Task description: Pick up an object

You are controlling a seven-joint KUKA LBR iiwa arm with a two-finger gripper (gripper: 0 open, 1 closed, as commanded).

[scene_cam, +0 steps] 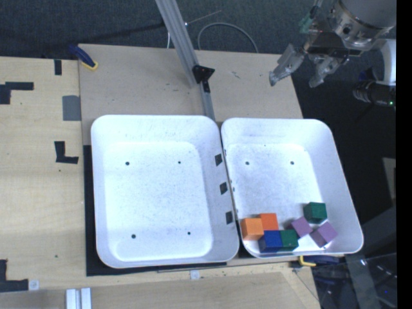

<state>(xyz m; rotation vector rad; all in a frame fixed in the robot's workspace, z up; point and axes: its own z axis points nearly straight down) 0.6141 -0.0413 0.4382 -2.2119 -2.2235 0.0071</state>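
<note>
- Gripper [301, 71] hangs high at top right, above bench edge beyond the right bin [335, 148]; fingers apart, nothing btwn them.
- Blocks sit well apart from the jaws, clustered at near end of right bin: two orange blocks [259, 224] touching, blue block [272, 239] just in front, green block [289, 239] beside it.
- Purple block [300, 226], 2nd purple block [323, 234], dark green block [315, 211] near the bin's right wall.
- Left bin [103, 172] beside it.
</note>
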